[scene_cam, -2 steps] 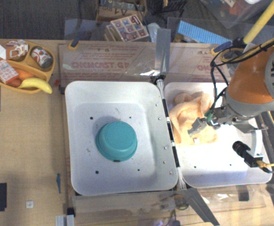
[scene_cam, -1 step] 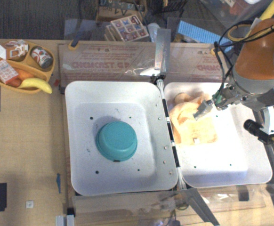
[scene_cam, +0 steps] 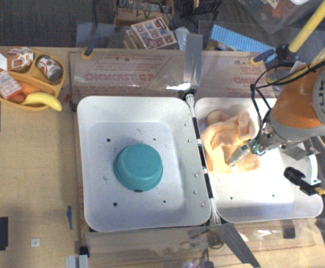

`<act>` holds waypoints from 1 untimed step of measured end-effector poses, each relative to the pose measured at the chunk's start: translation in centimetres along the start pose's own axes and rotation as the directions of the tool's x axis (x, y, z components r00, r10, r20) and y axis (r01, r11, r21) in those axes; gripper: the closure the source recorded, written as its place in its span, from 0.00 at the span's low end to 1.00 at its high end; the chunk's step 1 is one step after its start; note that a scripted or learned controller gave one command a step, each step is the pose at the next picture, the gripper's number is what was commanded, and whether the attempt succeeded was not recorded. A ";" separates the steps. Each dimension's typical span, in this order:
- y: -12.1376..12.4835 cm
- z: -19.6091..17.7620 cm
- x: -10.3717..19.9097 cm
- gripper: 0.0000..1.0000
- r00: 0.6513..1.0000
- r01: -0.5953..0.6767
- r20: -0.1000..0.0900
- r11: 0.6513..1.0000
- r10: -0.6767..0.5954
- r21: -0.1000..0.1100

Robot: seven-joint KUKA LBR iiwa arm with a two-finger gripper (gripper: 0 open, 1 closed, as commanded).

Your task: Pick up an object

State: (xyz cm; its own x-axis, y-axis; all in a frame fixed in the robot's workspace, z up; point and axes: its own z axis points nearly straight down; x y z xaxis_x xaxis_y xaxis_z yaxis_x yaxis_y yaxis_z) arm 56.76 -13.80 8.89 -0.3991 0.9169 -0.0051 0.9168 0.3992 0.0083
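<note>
The bowl point(scene_cam: 138, 167) is teal in a white left bin point(scene_cam: 95, 116) (dark specks). The cloth point(scene_cam: 226, 138) is pale peach, the worktop point(scene_cam: 28, 172) tan, the banana point(scene_cam: 42, 100) yellow.

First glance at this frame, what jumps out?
The teal bowl, upside down in the middle of the left bin. Then the grey arm with its orange band, reaching into the right bin with the gripper down on a crumpled peach cloth. A yellow tray of toy food sits far left.

Robotics lab: bench point(scene_cam: 28, 166), white bins point(scene_cam: 90, 116), clutter.
</note>
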 end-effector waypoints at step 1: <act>0.0 -1.2 -0.2 1.00 1.000 -0.004 0.003 1.000 0.004 -0.006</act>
State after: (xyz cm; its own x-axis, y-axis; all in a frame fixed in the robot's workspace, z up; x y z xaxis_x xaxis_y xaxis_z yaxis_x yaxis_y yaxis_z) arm 56.88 -13.99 10.08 -0.3956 0.9184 -0.0081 0.9183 0.3956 0.0139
